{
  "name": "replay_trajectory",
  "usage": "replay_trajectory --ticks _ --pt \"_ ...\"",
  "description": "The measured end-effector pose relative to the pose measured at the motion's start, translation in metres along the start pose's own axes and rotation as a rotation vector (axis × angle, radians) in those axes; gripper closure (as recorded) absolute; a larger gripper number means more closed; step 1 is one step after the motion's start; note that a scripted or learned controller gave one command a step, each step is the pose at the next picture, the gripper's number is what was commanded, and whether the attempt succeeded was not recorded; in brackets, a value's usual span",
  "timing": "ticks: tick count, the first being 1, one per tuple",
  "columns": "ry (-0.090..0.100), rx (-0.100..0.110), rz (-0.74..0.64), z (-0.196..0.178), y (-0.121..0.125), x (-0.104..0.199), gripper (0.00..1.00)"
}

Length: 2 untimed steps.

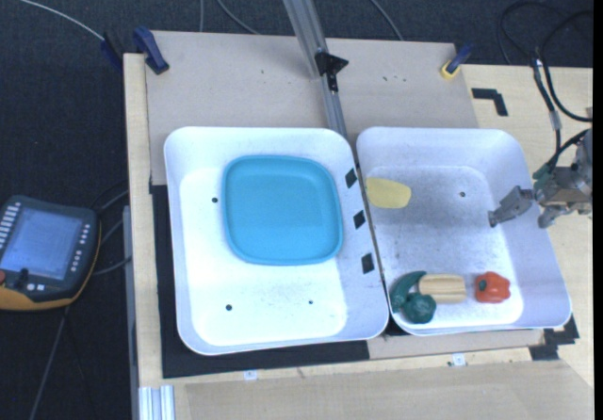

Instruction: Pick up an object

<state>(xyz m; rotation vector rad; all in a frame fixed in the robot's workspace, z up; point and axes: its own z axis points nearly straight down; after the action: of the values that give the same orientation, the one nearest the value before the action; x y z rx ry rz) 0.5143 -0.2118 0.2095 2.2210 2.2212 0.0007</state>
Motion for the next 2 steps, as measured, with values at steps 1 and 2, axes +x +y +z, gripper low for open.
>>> replay_trajectory --ticks 1,2 --pt "0.001 0.004 0.000 0.043 -0.004 0.003 0.00" --pt "0.002 0.005 -0.001 0.099 -0.008 0.012 0.00"
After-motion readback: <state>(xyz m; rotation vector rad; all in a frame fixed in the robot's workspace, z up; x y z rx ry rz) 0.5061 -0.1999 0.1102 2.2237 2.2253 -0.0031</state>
